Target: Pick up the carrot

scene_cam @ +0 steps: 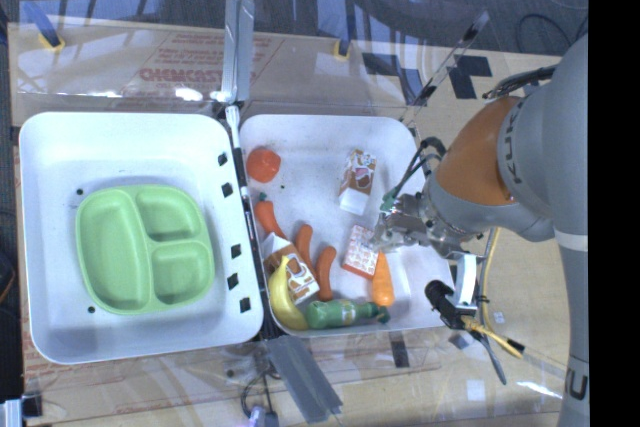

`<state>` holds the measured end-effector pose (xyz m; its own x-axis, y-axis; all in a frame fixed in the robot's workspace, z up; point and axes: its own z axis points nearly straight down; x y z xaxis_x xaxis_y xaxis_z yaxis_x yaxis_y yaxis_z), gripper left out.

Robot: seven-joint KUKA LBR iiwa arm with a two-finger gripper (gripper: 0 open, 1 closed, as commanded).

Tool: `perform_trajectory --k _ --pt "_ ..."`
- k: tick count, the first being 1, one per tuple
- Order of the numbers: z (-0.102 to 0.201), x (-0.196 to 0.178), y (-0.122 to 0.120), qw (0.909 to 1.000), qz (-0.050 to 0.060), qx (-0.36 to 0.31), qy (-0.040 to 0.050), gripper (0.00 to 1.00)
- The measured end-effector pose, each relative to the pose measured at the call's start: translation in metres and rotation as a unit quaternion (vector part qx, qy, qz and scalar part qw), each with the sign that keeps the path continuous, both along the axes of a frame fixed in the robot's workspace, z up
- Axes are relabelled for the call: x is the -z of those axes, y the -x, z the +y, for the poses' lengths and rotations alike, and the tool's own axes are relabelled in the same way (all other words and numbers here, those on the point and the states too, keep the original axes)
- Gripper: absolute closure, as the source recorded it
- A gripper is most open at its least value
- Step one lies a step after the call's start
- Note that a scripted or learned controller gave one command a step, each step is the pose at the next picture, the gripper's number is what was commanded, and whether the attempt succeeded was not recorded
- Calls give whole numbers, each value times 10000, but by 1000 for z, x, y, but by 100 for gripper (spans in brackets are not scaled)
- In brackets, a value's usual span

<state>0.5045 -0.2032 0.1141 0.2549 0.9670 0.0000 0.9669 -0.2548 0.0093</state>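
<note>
The carrot [382,284] is a short orange piece lying in the right bin [310,130], near its front right corner, beside a red and white packet [361,252]. My gripper [397,223] hangs over the bin's right side, a little behind the carrot and to its right, apart from it. The wrist's metal parts and cables hide the gripper's tip.
The right bin also holds a red tomato [264,164], a brown snack packet [358,177], orange-red sausages [325,267], a banana [281,303], a green bottle [345,313] and a brown-labelled bottle [297,275]. A green divided plate [146,248] lies in the left bin [60,140].
</note>
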Motion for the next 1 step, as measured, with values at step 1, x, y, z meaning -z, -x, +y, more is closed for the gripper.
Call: perform_trajectory --k 1 --pt "28 -53 -16 9996 72 -273 -22 100"
